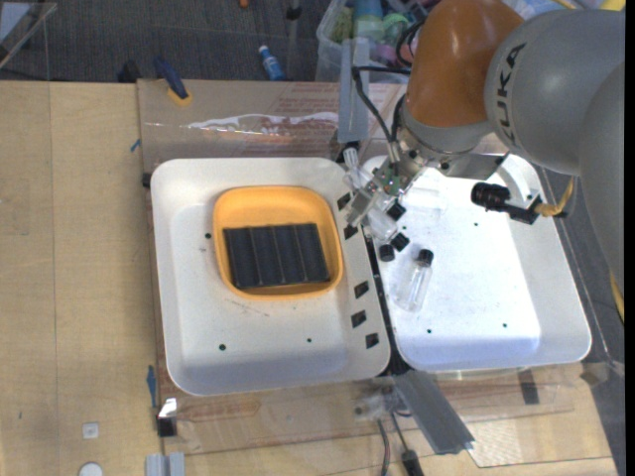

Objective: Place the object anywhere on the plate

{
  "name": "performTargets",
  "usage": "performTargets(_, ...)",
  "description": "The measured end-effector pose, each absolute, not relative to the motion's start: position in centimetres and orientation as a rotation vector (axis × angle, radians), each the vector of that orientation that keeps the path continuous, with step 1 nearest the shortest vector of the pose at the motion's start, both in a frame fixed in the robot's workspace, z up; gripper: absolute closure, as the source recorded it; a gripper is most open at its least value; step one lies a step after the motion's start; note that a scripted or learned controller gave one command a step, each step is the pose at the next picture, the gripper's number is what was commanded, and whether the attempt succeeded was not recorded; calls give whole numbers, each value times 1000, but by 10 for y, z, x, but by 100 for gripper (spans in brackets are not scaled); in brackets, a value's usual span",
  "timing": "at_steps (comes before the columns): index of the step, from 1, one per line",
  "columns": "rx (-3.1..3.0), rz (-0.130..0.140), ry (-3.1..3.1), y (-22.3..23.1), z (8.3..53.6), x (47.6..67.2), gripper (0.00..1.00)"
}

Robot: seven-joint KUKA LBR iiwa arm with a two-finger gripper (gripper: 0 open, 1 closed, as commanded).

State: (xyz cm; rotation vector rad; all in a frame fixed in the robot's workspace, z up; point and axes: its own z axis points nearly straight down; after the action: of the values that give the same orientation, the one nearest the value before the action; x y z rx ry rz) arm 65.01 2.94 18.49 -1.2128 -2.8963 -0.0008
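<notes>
Yellow square plastic plate point(229, 209) in the left bin already carries a black ribbed slab point(276, 256), so placing looks done, and the end effector point(380, 202), state untellable, next needs only lifting clear.

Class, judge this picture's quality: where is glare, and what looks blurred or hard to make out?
Camera view: glare whitens the right bin, so the clear vial nearly vanishes; the claw looks soft and cluttered; the orange plate and its dark ridged object read sharply.

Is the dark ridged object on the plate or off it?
On it: the dark ridged object lies flat inside the yellow plate, within its rim.
</notes>
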Motion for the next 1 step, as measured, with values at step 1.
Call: performTargets(1,-1213,-2,-2897,29,186,650,0)
